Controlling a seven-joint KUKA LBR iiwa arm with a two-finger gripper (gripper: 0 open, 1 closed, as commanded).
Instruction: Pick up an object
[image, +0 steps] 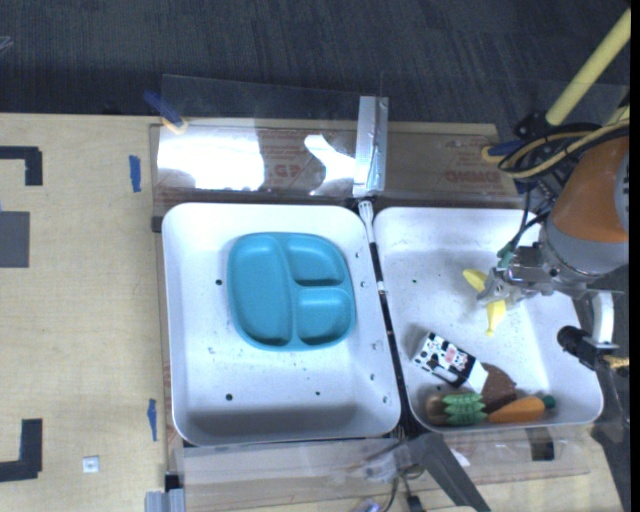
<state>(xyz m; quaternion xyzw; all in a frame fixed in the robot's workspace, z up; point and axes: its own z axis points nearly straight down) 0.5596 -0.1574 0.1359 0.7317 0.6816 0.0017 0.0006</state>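
— Looking at the gripper (503, 283): what's between its fingers?
— Can't tell; yellow pieces (484, 292) sit right at its tip, in the right bin (420, 250).
— Anything else nearby?
— Below them a black-and-white spotted block (443, 358), then a carrot (520, 408) with green top. A blue divided tray (291, 290) lies left, in the other bin.

Just one camera on me, fixed up above the bench (80, 300) and looking down at a bit of a slant, so the far rims sit toward the top of the frame. It's back far enough to fit both the left bin (190, 330) and the right bin (420, 250) in whole. My arm (590, 210) comes in from the right edge.
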